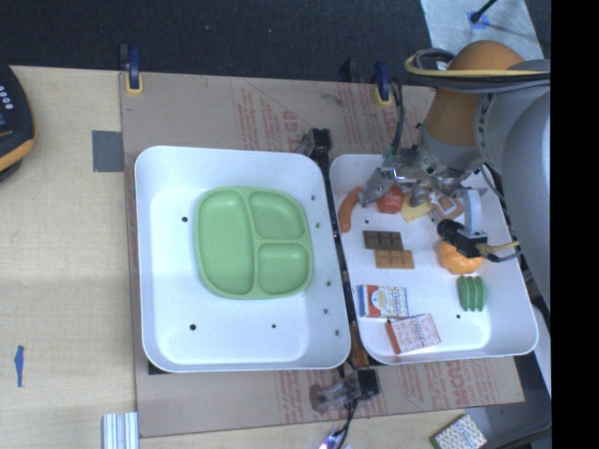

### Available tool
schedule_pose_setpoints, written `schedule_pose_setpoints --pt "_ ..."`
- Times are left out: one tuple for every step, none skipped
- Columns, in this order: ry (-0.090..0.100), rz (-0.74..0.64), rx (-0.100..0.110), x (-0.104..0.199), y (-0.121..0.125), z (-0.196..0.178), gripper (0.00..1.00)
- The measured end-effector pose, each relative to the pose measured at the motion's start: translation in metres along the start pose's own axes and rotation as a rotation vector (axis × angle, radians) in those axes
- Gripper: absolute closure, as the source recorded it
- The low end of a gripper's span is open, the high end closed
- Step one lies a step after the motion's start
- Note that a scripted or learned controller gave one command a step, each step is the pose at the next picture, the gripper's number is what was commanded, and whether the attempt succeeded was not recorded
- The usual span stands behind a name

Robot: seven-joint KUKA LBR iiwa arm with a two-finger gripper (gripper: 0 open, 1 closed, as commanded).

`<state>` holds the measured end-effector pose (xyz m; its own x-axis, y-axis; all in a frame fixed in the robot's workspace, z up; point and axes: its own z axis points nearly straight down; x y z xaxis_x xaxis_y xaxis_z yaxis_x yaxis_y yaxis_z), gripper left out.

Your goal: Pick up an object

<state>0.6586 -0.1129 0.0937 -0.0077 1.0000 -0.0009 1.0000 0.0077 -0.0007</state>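
Red object (391,200) directly under gripper (398,183), right bin's (505,340) far end.

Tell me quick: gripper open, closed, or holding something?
Gripper: cannot be told; it sits low at the far end of the right bin, over a red item.

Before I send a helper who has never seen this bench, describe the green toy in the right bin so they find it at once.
Start at the right bin, the one crowded with small items. Look toward its right wall, below the orange toy: the green toy lies there by itself. It is the bin's one green piece, small and oblong, unlike the flat printed cards to its left.
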Motion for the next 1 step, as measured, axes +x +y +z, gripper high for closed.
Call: schedule_pose_setpoints --pt "-0.002 0.001 0.0 -0.0024 -0.0009 -0.0119 1.0"
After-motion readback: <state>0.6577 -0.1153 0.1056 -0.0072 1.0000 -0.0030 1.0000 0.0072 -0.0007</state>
